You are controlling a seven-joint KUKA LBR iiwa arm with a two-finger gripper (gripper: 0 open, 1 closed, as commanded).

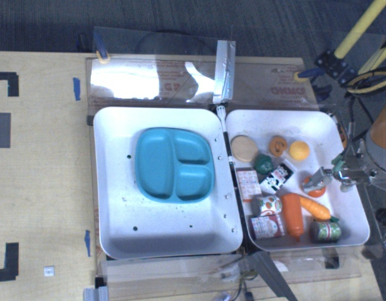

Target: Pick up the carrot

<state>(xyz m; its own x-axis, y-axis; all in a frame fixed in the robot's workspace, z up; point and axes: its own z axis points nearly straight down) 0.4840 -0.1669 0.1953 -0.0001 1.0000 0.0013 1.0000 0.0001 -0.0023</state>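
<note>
The carrot (318,208) is a light-orange tapered piece lying at a slant in the right bin (349,227), near its front right. A longer, deeper orange-red piece (292,216) lies just to its left. My gripper (316,180) reaches in from the right edge and hangs a little behind the carrot, over a small red item (314,192). It sits apart from the carrot, and nothing is seen held in it.
The right bin also holds a tan disc (244,147), two small orange balls (279,145), a dark green piece (263,163), a black-and-white toy (276,178), small packets (266,218) and a green can (324,231). A blue divided plate (175,163) lies in the left bin (111,187).
</note>
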